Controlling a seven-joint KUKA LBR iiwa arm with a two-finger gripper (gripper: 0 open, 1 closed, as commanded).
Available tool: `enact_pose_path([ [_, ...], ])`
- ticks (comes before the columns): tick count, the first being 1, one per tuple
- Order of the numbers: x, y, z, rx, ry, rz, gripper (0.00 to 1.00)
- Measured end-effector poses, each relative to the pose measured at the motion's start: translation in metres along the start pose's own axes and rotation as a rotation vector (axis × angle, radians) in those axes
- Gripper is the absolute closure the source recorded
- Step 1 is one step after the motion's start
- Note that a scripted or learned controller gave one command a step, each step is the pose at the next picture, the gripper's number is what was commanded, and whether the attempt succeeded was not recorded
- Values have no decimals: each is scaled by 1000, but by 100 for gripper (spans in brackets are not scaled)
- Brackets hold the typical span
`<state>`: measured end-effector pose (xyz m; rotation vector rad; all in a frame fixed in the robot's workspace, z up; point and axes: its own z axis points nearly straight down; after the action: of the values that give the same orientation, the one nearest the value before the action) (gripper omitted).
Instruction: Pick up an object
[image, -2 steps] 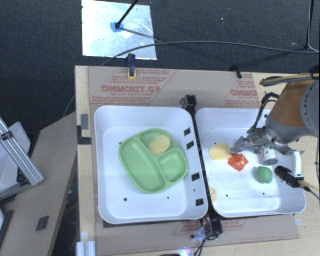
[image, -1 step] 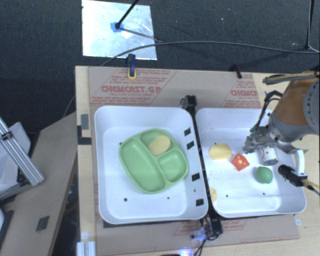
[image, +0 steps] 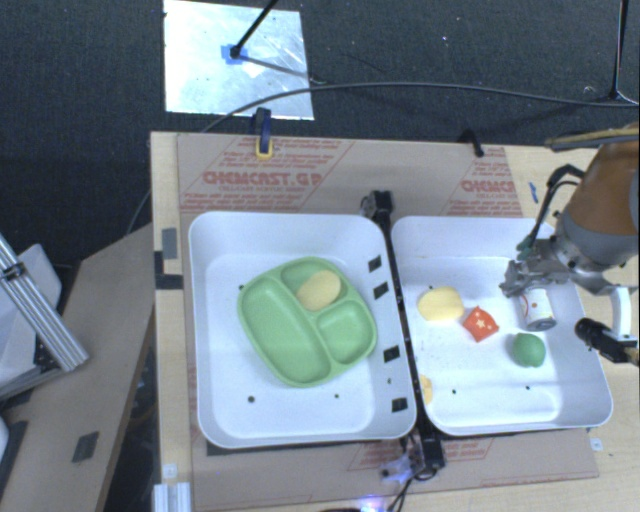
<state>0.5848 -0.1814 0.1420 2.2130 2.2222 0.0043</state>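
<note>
End effector (image: 538, 300) low over right white bin (image: 570, 400), possibly touching a small white cylinder (image: 540, 312); finger state indeterminate. Round green object (image: 528, 349) just beside it.

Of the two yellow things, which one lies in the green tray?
The one in the left bin: it sits in the green tray's top compartment. The other yellow thing lies bare in the right bin.

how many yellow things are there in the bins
3: one on the green plate in the left bin at, one in the right bin at, and a partly hidden one at its left wall.
</note>
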Motion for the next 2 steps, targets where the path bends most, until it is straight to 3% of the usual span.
enact_pose_path([
  [2,3,-7,-122,-2,0,-2,100],
])
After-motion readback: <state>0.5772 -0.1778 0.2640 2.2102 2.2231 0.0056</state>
